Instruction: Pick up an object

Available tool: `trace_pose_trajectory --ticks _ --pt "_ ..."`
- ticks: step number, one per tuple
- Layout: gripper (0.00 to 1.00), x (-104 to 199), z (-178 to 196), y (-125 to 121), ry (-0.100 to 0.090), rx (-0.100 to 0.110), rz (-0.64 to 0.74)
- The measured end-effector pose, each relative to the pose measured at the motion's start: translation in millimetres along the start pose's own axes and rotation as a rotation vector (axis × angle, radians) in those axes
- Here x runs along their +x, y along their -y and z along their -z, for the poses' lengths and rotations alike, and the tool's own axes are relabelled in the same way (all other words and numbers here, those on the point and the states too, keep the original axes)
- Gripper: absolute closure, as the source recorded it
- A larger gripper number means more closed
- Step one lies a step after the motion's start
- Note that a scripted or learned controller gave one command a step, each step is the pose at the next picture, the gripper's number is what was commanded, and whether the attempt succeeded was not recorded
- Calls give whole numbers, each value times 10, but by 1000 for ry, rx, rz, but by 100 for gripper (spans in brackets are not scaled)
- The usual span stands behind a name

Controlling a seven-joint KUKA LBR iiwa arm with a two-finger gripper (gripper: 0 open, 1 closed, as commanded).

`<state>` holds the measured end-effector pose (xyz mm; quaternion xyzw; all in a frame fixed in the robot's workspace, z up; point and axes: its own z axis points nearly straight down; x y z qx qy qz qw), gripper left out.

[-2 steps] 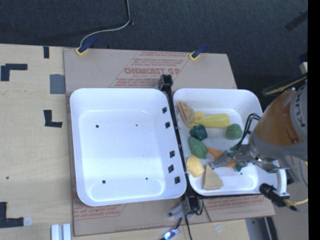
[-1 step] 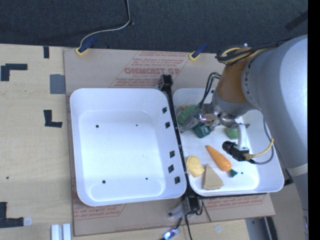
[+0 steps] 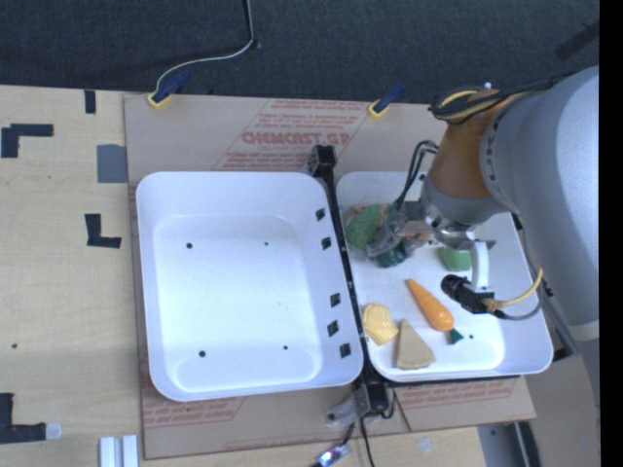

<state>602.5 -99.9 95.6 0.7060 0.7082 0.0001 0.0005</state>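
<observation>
right white bin [image 3: 516, 358] - 5 items | gripper [image 3: 397, 243] down at a round green object [image 3: 368, 226] at the bin's 10 o'clock, can't tell its state | one orange carrot [image 3: 430, 305] mid-bin | yellow piece [image 3: 379, 323] and tan wedge [image 3: 413, 347] at 7 | small green block [image 3: 455, 257] at 2 | left white bin [image 3: 161, 202] - 0

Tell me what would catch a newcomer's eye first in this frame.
The big grey arm with its orange band reaches in from the right, its gripper down in the right bin by a green object. Next comes the bright orange carrot mid-bin, with a yellow piece and a tan wedge near the front edge. The left bin shows plain white beside it.
</observation>
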Motion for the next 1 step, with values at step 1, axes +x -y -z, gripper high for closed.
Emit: trace_pose_trajectory --ticks 1 --pt "100 1010 941 423 -5 -2 7"
